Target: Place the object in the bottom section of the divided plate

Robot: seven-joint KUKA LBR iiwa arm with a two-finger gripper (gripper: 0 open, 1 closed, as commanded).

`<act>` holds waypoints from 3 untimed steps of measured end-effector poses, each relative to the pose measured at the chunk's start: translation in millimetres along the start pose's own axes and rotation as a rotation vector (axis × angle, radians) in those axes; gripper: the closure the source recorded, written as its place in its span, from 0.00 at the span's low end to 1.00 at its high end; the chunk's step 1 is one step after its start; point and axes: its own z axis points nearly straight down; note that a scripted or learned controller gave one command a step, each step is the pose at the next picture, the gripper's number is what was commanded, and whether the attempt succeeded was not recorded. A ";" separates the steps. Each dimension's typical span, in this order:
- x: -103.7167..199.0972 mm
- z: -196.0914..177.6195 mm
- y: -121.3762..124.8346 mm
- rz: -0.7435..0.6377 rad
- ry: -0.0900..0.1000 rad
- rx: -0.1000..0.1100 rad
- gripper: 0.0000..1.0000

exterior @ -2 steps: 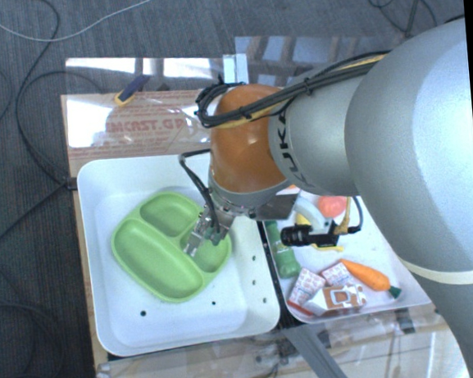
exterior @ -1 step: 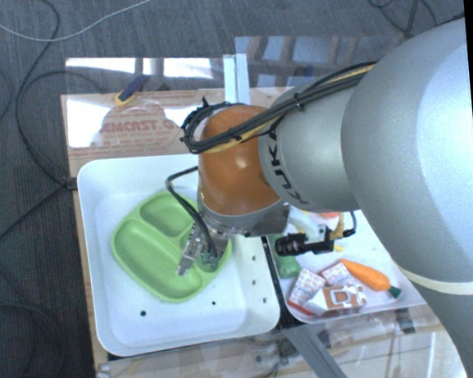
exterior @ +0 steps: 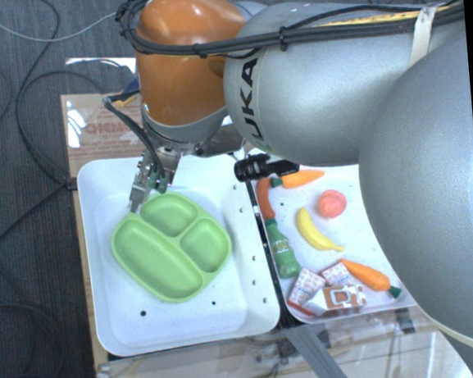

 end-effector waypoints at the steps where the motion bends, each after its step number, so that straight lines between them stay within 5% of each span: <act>1: 22.1 148.4 -14.1 -0.115 0.001 0.003 1.00; 2: -48.4 16.8 10.9 -0.190 -0.002 0.001 1.00; 3: -31.2 70.0 13.3 -0.220 0.000 0.003 1.00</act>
